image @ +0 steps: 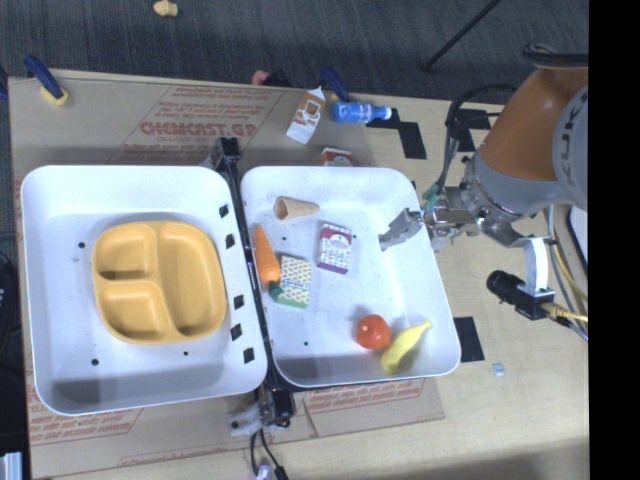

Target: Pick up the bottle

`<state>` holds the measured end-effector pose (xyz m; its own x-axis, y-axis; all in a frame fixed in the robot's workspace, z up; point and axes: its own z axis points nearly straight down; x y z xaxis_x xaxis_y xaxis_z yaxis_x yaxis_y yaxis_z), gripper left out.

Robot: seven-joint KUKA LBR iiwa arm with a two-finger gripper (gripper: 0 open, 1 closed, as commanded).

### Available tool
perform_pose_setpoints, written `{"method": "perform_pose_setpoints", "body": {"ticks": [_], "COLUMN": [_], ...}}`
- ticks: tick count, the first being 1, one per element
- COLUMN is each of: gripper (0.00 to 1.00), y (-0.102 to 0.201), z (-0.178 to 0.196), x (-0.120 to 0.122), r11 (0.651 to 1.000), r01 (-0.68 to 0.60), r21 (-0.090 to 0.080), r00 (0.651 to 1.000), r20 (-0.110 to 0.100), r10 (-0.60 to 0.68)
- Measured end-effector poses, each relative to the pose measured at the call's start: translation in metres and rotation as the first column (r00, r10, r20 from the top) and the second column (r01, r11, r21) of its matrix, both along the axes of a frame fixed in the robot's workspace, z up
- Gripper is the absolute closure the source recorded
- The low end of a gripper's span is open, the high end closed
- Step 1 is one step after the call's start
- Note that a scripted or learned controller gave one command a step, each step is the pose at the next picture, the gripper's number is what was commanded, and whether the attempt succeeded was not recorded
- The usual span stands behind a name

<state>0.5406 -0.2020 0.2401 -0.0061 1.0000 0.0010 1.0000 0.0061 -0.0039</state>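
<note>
Across the surface, two white bins are sitting side by side, touching along a black central seam. Left bin: holding a yellow divided tray, lying flat near its middle. Right bin: holding an orange carrot along its left wall, a patterned packet just beside the carrot, a purple carton near the centre, a cone toward the far side, a red tomato and a yellow banana touching at the near right corner.

Arm: grey with an orange band, reaching in from the right. Claw: hanging over the right bin's right edge, grasping nothing; whether it is released or clenched, cannot be told.

Bottle: blue, lying on its side on the surface beyond the right bin's far edge, well apart from the claw. A small white carton is lying just left of it.
</note>
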Motion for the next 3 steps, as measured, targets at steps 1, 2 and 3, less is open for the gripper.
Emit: {"method": "perform_pose_setpoints", "body": {"ticks": [1, 2, 3], "gripper": [1.00, 1.00, 1.00], "y": [0.000, -0.009, 0.016], "z": [0.010, -0.026, -0.037], "x": [0.000, -0.034, -0.065], "r11": [1.000, 0.948, 0.789], "r01": [-0.005, 0.320, 0.614], "r21": [0.001, 0.000, -0.002], "r00": [1.000, 0.948, 0.789], "r20": [-0.002, -0.002, -0.004], "r10": [0.005, -0.320, -0.614]}}
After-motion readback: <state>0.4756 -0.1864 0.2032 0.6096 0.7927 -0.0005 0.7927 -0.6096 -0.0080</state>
